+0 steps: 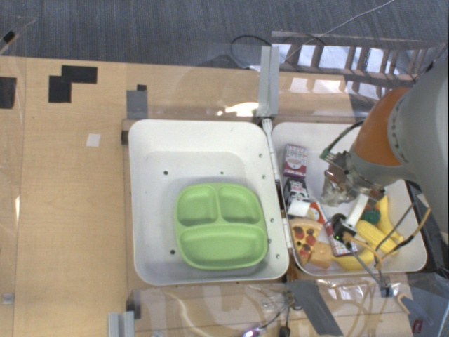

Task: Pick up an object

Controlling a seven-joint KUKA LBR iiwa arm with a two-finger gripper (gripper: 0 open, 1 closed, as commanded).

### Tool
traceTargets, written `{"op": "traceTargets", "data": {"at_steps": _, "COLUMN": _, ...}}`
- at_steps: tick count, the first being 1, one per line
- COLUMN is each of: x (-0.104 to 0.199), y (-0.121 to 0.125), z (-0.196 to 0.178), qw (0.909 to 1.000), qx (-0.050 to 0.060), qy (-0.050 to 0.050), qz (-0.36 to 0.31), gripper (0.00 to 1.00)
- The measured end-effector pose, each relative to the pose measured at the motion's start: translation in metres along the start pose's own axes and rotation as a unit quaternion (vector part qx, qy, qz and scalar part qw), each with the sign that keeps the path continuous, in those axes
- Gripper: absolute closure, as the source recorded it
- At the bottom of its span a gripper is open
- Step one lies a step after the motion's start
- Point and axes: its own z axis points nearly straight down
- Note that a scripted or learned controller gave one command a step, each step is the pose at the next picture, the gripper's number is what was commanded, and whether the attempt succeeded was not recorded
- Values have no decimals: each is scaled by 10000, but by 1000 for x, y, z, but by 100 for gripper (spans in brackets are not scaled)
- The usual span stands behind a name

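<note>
Low over the right bin (419,262), end effector (337,188) among toy food (372,234), its grip state indiscernible.

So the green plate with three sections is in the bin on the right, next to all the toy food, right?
Not quite. The green plate has three sections, but the camera view shows it in the left bin. The toy food is in the right bin, where the arm reaches in.

We see two shallow white plastic bins side by side: the left bin (147,188) holds a green three-compartment plastic plate (221,225) toward its near side. In the right bin (309,133), a maroon carton (295,160) lies behind a slice of toy pizza (304,236), with yellow toy corn (379,237) to their right.
</note>
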Motion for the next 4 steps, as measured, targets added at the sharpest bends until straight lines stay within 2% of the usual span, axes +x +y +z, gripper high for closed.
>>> {"op": "traceTargets", "data": {"at_steps": 1, "x": 15, "y": 14, "z": -29, "qw": 9366, "qx": 20, "qy": -2, "qz": -3503, "gripper": 100}}
{"op": "traceTargets", "data": {"at_steps": 2, "x": 14, "y": 16, "z": -30, "qw": 9370, "qx": 8, "qy": -11, "qz": -3494, "gripper": 0}}
{"op": "traceTargets", "data": {"at_steps": 3, "x": 63, "y": 82, "z": 0, "qw": 9468, "qx": 9, "qy": -14, "qz": -3218, "gripper": 0}}
{"op": "traceTargets", "data": {"at_steps": 4, "x": 64, "y": 80, "z": -9, "qw": 9459, "qx": 61, "qy": -9, "qz": -3245, "gripper": 100}}
